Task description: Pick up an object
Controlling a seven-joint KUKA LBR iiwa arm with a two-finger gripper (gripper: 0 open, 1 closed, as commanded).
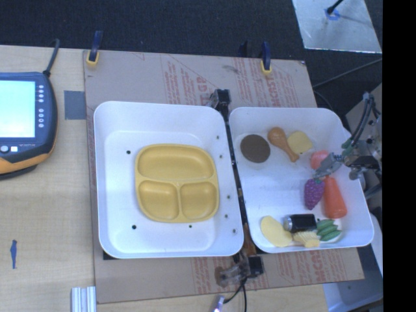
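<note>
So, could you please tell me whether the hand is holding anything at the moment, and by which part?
It cannot be told: the hand sits at the right bin's edge, near the pink piece.

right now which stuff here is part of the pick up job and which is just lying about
In the job:
- tool
- purple grapes
- orange carrot
- pink piece
- brown disc
- right bin

Lying about:
- yellow divided tray
- left bin
- handheld pendant
</note>
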